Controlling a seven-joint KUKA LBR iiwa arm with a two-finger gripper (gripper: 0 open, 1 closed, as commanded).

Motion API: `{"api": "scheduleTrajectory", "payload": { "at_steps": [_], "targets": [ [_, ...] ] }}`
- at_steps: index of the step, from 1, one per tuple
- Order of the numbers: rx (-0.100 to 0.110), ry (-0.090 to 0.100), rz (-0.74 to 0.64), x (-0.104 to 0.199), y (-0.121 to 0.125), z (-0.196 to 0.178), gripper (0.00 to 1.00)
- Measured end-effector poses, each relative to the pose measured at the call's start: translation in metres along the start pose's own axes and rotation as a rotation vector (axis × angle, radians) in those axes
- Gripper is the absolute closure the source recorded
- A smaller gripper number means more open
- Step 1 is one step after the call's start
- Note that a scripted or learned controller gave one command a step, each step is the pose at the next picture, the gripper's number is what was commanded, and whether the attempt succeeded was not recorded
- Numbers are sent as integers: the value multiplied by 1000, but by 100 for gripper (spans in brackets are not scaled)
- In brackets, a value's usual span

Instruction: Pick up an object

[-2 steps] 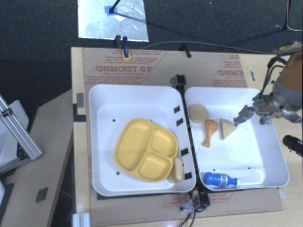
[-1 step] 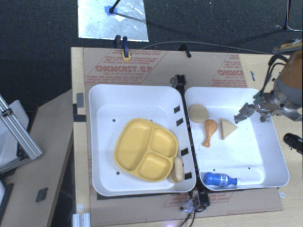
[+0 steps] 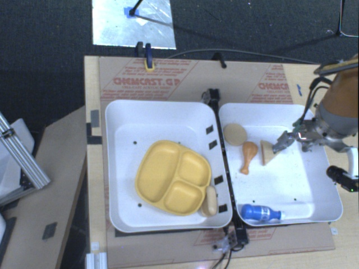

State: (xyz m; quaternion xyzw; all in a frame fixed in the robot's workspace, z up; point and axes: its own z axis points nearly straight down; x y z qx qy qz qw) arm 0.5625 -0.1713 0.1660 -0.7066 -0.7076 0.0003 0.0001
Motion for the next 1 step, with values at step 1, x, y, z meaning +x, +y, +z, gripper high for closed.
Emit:
{"api": "scheduleTrajectory", "payload": {
  "at_steps": [1],
  "targets": [
    [1,0,0,-6,3,60,0]
  ]
}}
